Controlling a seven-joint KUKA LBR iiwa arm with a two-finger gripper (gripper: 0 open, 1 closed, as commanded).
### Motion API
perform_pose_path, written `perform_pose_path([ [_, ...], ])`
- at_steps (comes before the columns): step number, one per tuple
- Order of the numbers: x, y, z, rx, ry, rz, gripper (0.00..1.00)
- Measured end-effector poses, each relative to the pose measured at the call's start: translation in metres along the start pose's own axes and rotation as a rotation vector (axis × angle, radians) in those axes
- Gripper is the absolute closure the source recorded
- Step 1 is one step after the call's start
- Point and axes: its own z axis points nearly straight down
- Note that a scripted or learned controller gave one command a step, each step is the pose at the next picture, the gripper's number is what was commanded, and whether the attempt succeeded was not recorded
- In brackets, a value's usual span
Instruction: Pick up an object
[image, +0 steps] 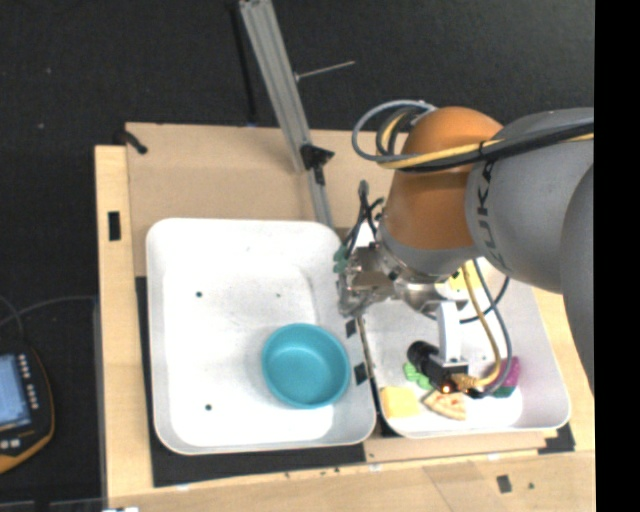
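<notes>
Resting in white bin (200, 260): round bowl (304, 365)

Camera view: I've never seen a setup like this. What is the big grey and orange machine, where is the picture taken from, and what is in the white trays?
The machine is a robot arm reaching in from the right. One fixed camera above the bench looks down at a slant. The arm's gripper hangs over the edge where two shallow white bins meet. The left bin holds a teal bowl. The right bin holds small pieces, among them a yellow block and a green piece. I cannot tell whether the gripper holds anything.
</notes>
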Motion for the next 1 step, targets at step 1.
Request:
perform_pose_path([
  [1,-0.0002,0.0002,-0.0002,-0.001,0.001,0.002,0.0],
])
